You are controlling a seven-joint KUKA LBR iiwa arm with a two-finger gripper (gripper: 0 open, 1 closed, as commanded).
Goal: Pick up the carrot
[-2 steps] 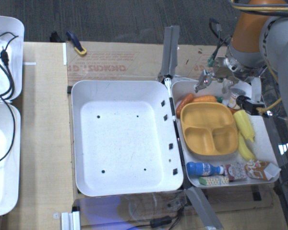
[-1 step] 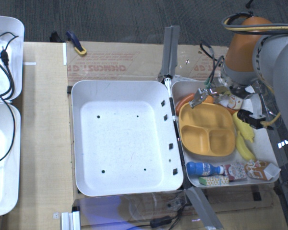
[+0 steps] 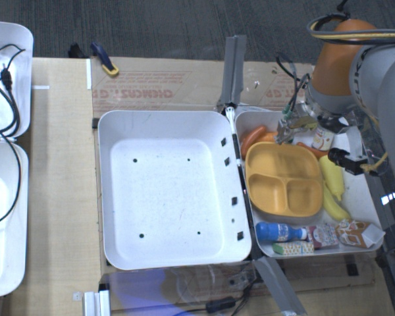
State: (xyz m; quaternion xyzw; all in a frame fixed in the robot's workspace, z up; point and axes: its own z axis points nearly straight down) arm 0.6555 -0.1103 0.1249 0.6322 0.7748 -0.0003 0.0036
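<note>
At the 12 o'clock end of the right bin (image 3: 375, 196), the gripper (image 3: 291, 128) hangs low over the carrot (image 3: 255, 135), which lies along the yellow tray's (image 3: 284, 180) far rim. Gripper opening cannot be determined, and no object is visibly held. Recommended procedure: centre the tool over the carrot's exposed orange length toward 9 o'clock, align across its narrow axis, descend clear of the tray rim, then close. Item count: two white bins, the left bin (image 3: 118, 196) being the other; one carrot; one tray; one banana (image 3: 333, 188); one bottle (image 3: 280, 232).
</note>
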